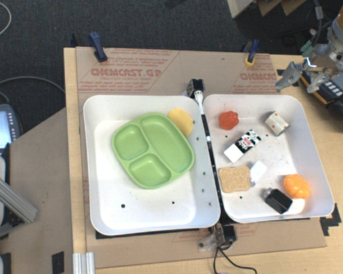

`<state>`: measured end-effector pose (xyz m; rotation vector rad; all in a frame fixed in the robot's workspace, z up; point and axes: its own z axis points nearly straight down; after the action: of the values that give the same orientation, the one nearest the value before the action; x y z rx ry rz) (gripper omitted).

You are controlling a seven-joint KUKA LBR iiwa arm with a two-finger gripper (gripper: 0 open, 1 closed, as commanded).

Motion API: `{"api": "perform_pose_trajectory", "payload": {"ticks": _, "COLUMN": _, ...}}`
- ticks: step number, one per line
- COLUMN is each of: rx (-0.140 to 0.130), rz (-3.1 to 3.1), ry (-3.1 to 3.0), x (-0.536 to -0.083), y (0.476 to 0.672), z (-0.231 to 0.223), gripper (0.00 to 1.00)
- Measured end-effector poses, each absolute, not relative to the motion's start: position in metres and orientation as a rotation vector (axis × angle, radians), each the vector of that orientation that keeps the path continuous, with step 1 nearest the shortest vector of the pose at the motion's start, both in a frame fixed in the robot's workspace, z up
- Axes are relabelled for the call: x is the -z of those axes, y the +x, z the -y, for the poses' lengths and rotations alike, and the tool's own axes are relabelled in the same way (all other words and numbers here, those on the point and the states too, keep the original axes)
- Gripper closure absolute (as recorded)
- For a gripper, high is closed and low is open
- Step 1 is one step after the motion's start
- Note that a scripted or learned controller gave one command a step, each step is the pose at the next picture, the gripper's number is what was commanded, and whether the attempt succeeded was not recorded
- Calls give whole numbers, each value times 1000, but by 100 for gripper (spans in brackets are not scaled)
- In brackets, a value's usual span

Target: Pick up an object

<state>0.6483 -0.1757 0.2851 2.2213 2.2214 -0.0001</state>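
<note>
The gripper (308, 76) is seen at the upper right, outside the right bin (314, 153) and partly cut off; whether its jaws are wide or narrow cannot be told. In that bin are laid a red toy (228, 119), a small beige block (275, 123), a black-and-white spotted box (242, 145), a slice of toast (234, 179), an orange fruit (296, 185) and a black item (277, 201). A green divided plate (153, 149) partly hides a yellow piece (180, 119) in the left bin (103, 198). "CHEMCAST" is printed on the surface (126, 71).
</note>
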Motion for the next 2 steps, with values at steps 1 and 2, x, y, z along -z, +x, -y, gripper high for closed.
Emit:
{"api": "perform_pose_trajectory", "payload": {"ticks": 1, "rx": 13, "rz": -2231, "ry": 2235, "x": -131, "y": 565, "z": 152, "gripper": 0}}
{"api": "perform_pose_trajectory", "payload": {"ticks": 2, "rx": 1, "rz": -2231, "ry": 2222, "x": -187, "y": 499, "z": 86, "gripper": 0}}
